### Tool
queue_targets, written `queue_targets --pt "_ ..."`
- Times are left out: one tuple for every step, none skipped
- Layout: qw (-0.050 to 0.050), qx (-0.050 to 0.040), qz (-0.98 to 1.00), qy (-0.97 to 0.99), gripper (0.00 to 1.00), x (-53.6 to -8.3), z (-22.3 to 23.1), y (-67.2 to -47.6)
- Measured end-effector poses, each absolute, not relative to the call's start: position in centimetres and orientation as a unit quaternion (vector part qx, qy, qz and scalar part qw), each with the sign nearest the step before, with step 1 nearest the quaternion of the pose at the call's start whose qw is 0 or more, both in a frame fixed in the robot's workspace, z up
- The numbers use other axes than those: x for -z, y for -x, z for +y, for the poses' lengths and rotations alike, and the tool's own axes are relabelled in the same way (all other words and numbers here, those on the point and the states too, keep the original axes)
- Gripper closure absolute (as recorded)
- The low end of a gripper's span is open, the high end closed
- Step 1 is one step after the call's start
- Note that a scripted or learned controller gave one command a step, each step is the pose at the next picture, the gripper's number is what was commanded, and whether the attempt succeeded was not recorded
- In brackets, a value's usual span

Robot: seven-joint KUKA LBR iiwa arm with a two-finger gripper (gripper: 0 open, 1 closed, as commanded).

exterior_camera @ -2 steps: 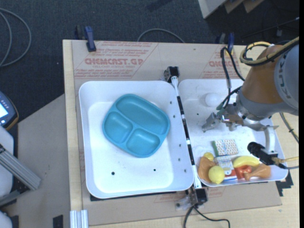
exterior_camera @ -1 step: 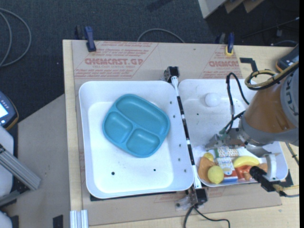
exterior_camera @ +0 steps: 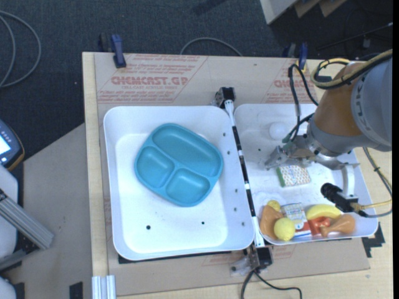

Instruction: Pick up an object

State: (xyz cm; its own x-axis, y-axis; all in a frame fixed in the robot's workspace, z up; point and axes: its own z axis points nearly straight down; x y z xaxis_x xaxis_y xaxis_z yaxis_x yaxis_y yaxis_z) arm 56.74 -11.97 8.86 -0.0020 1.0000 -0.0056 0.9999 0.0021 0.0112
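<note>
My gripper (exterior_camera: 280, 156) low in right bin (exterior_camera: 252, 120), centre-right of frame, beside checkered pad (exterior_camera: 293, 175). Reach step. Finger state: cannot tell. Next: centre over pad, close.

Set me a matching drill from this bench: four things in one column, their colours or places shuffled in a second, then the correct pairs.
Things:
1. divided plate
2. lemon
3. checked sponge
4. white ball

Places or colours:
A. far end of the right bin
B. blue, in the left bin
C. yellow, near end of the right bin
D. green and white, just below the arm's wrist

Pairs: 1-B, 2-C, 3-D, 4-A
</note>
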Motion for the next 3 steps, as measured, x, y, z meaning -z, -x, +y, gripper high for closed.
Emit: queue_targets --pt "0.010 -0.0041 0.708 -0.706 1.00 -10.2 -12.0 -56.8" --pt "0.009 -0.0031 0.708 -0.707 0.00 -10.0 -12.0 -56.7" --pt "0.005 -0.0030 0.708 -0.706 0.00 -26.5 -11.2 -54.6"
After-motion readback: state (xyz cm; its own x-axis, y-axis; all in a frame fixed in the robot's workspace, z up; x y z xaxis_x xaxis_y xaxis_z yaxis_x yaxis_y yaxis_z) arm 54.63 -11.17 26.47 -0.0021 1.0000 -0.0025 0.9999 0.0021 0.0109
